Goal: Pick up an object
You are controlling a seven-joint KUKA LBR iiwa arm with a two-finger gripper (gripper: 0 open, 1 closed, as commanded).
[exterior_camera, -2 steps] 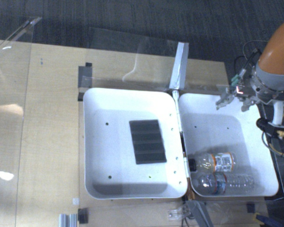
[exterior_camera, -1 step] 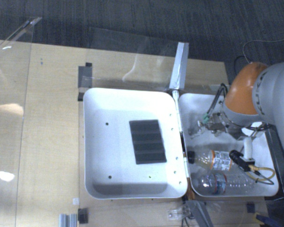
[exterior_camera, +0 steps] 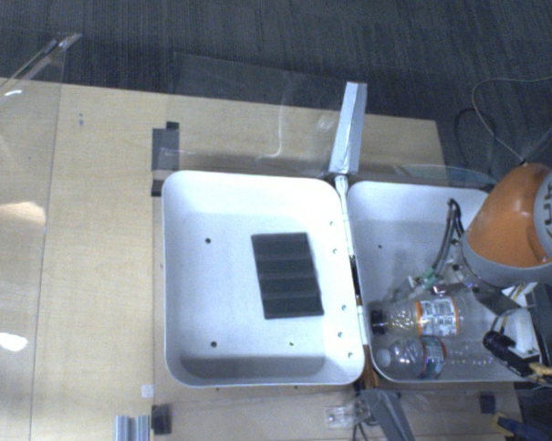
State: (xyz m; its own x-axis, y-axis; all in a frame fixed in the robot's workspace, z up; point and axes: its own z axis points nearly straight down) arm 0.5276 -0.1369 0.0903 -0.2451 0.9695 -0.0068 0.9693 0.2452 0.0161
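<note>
a slanted overhead look at a pale wooden bench (exterior_camera: pixel 72 279) carrying two shallow white bins side by side. the left bin (exterior_camera: pixel 192 257) holds a dark ribbed rectangular pad (exterior_camera: pixel 286 275) lying flat near its middle, turned slightly off square. the right bin (exterior_camera: pixel 386 220) holds the likely targets: a clear plastic bottle with an orange label (exterior_camera: pixel 418 314) lying on its side, and just beside it at about 6 o'clock a second clear bottle with a blue label (exterior_camera: pixel 409 355), close to the bin's near wall. the two look to be touching or nearly so.

the grey arm with its orange band (exterior_camera: pixel 513 225) comes in from 3 o'clock and hangs over the right bin. the gripper (exterior_camera: pixel 441 279) sits low, at about 1 o'clock from the orange-label bottle, amid cables. i cannot tell how the jaws stand; the arm's bulk and the clutter hide them, and nothing is seen pinched.

risks, as a judgement: a clear, round bottle lying down may roll or squirt out when squeezed off-centre. the neighbouring bottle may be nudged or block one side of the grasp. a descent too near the bin wall could strike it.
</note>
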